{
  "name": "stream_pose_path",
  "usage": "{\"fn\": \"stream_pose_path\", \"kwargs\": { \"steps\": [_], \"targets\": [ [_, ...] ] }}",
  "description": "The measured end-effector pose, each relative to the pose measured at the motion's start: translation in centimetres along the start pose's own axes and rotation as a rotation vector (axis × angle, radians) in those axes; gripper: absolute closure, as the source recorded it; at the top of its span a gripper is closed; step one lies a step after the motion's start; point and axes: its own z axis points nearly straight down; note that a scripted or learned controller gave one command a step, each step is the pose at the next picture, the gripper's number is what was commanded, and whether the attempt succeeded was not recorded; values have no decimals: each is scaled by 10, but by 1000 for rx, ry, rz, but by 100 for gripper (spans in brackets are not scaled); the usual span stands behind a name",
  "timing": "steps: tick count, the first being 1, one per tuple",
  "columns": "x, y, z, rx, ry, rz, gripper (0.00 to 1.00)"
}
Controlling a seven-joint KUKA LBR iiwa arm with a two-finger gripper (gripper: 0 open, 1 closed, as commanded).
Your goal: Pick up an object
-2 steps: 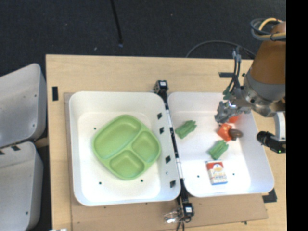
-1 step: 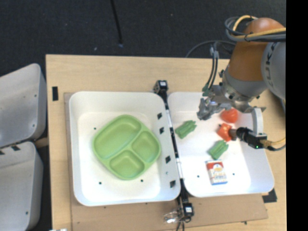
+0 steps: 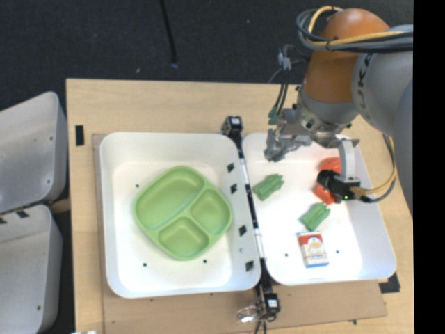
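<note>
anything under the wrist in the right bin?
An orange piece pokes out beneath the arm's black fitting; the rest of it is covered, so its full shape can't be told.

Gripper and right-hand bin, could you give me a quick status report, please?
Gripper low over right bin, nothing seen between fingers. Nearest green piece lies loose just below it. Second green piece and small carton untouched.

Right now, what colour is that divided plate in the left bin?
Light green, all over; the divided plate shows plainly in the camera view, lying in the white left bin.
</note>
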Motion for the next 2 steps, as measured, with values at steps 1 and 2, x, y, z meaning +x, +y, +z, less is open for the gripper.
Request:
{"fn": "stream_pose_path", "kwargs": {
  "steps": [1,2],
  "targets": [
    [46,26,-5,0,0,0,100],
    [95,46,-8,0,-1,0,100]
  ]
}}
